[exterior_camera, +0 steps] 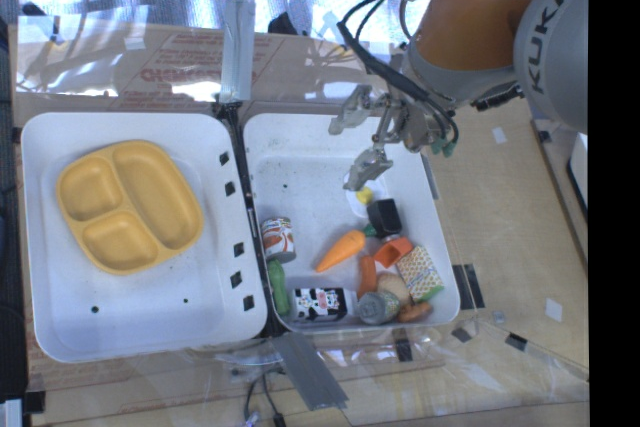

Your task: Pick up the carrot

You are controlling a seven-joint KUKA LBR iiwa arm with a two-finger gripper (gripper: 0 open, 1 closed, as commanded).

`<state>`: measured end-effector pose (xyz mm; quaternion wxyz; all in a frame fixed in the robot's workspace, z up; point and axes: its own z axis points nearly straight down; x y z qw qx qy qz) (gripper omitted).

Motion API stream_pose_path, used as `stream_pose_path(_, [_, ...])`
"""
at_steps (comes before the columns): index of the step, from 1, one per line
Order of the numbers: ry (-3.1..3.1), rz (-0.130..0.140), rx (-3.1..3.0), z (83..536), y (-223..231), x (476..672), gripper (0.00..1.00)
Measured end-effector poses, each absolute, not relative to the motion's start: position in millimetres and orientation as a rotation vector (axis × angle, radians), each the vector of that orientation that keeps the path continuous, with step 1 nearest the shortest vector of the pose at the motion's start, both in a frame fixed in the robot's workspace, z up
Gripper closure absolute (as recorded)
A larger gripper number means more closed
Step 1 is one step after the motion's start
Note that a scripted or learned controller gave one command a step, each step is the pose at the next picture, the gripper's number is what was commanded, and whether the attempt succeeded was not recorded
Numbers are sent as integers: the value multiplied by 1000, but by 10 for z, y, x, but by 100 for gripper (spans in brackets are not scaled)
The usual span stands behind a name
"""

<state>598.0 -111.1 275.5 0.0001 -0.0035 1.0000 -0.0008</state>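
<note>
Carrot [342, 249] lies loose at lower centre of the right bin [300, 150], tip pointing lower left, beside a small can [277, 239] and the toy-food pile at lower right; gripper [368, 170] hangs above and right of it, near the bin's upper middle, nothing visible in it; finger spread: cannot tell; yellow tray [128, 205] sits in left bin; pick not yet made, approach and grasp remain.

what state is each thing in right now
carrot: lying flat in the right bin, not held
pincer: above the right bin, nothing between its fingers
yellow tray: upright in the left bin, compartments bare
small can: standing near the right bin's left wall
</note>
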Motion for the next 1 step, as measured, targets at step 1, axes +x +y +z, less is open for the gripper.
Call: stream_pose_path(1, [3140, 0, 37, 917, -1616, 5646, 0])
